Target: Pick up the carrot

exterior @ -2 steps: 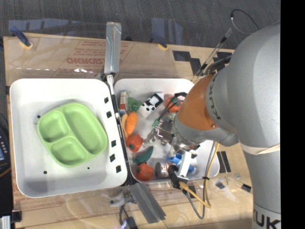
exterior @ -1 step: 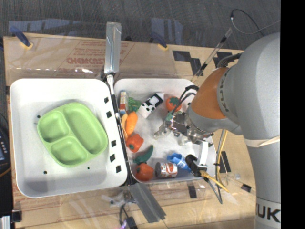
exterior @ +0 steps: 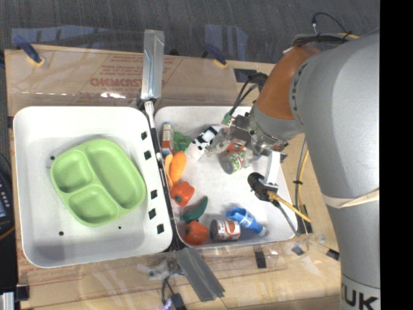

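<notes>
The carrot (exterior: 176, 165), orange with a green top, lies at the left side of the right bin (exterior: 284, 221), close to the divider. My gripper (exterior: 232, 148) hangs over the upper middle of that bin, to the right of the carrot and apart from it. A small grey can with a red and green label (exterior: 232, 163) sits directly under the gripper. Whether the gripper touches the can is unclear.
A red pepper (exterior: 182, 192), a dark green vegetable (exterior: 197, 206), a tomato (exterior: 195, 232), a lying can (exterior: 226, 229) and a blue object (exterior: 246, 219) crowd the bin's lower part. A bottle (exterior: 166, 136) stands above the carrot. The left bin (exterior: 32, 237) holds a green divided plate (exterior: 98, 181).
</notes>
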You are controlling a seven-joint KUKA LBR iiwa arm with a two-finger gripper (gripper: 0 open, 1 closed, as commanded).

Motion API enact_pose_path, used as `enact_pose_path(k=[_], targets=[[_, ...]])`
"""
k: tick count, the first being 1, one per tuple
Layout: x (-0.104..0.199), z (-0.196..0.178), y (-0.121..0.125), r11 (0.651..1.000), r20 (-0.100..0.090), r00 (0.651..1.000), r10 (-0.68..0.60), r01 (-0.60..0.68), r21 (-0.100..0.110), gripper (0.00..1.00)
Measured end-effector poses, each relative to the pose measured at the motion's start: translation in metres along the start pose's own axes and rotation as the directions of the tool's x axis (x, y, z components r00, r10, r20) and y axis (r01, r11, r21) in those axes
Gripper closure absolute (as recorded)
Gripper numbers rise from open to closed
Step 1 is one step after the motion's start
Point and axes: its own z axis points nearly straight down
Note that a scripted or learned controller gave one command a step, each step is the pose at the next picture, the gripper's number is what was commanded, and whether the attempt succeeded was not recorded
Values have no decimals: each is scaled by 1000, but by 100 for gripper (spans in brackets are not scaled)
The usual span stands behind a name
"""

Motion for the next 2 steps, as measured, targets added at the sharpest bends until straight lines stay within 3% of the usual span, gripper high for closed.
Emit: enact_pose_path(k=[1,2], targets=[[25,10,-84,997,1,997,75,-75,5,0],[43,-32,-58,991,1,991,133,-133,2,0]])
